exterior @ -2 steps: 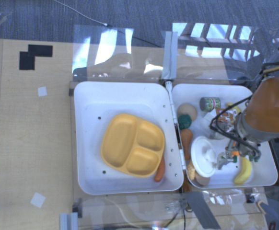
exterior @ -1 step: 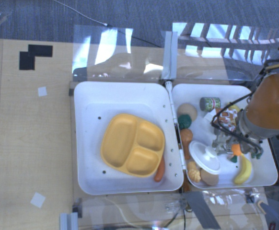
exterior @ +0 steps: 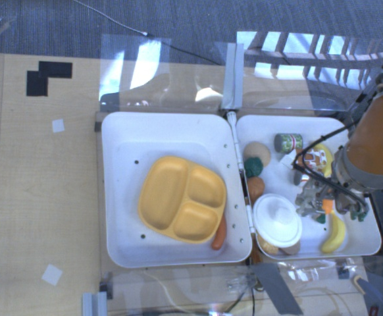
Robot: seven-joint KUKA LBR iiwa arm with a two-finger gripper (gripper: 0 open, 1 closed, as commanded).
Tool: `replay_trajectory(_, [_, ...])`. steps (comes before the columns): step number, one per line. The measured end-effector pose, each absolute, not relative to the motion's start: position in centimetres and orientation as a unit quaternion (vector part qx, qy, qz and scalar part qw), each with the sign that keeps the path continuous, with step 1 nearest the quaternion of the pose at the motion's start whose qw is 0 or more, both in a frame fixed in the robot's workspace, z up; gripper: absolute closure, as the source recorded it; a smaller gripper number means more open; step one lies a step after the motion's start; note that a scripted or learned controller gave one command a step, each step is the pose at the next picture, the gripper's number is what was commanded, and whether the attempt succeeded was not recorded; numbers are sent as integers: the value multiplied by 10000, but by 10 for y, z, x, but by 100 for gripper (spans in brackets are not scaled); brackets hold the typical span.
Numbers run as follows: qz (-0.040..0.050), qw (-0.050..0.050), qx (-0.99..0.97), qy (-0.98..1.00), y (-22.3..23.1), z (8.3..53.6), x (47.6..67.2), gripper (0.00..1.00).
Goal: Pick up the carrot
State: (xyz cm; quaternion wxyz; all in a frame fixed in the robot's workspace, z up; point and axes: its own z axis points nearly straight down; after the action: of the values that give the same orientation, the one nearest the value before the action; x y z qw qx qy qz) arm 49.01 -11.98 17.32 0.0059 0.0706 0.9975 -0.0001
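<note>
Camera view, bins: two shallow white bins are seen side by side from above, the left bin [exterior: 122, 176] and the right bin [exterior: 369, 242], with a divider wall between them.
Camera view, carrot: a small orange carrot [exterior: 219, 234] lies in the left bin, at about 5 o'clock from the yellow divided plate [exterior: 181, 198], just beside or touching the plate's rim, close to the divider wall. It points roughly from 12 to 6 o'clock.
Camera view, handling: the carrot is judged light, stiff and smooth, probably a toy, so it may roll or slip. Hold is best taken across its thicker middle, with the fingers closing from 9 and 3 o'clock. Little room is left by the plate rim on one side and the bin wall on the other.
Camera view, arm: the grey arm with its orange band [exterior: 379, 140] reaches in from 3 o'clock over the right bin.
Camera view, gripper: the gripper [exterior: 323, 203] hangs low in the right bin, well apart from the carrot.
Camera view, jaws: whether they are wide or narrow cannot be told; no object is seen held.
Camera view, right bin contents: a banana [exterior: 334, 234], a white lidded cup [exterior: 278, 219], a green can [exterior: 288, 142] and small round items are seen.
</note>
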Motion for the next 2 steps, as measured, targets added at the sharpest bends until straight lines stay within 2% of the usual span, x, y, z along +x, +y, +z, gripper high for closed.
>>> replay_trajectory(1, [-3,66,-663,9978,-48,233,490,100])
replay_trajectory(2, [-1,20,-1832,9831,-118,121,518,100])
